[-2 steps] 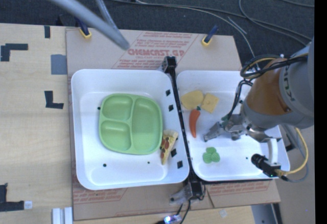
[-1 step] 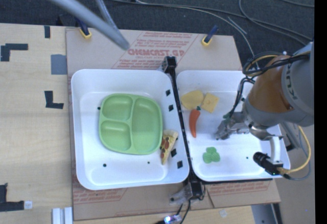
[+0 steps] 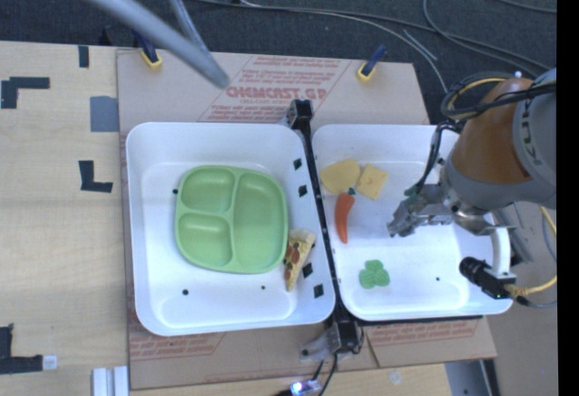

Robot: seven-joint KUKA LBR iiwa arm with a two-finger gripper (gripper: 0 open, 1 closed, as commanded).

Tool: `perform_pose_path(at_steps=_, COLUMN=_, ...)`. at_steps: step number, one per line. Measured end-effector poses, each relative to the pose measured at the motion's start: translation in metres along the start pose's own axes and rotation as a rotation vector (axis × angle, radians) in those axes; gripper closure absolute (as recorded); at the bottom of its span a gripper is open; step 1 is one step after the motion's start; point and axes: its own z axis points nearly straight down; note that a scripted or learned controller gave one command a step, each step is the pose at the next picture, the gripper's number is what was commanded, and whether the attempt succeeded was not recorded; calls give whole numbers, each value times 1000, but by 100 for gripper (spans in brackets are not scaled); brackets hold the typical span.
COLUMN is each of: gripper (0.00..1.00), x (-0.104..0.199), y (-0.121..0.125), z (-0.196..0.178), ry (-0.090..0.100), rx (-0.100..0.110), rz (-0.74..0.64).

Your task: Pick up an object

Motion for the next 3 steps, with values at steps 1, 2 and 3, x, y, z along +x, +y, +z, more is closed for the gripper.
perform_pose_path(at_steps=1, gripper=100, x=1, y=-8, z=-47, ry=-1, rx=-1, rz=0)
perform_pose_path(at_steps=2, gripper=100, x=0, y=-2, z=-109, ry=-2, rx=-4, rz=0)
perform_pose_path(at_steps=3, gripper=100, x=40, y=16, z=-108, ry=1, rx=2, rz=-4)
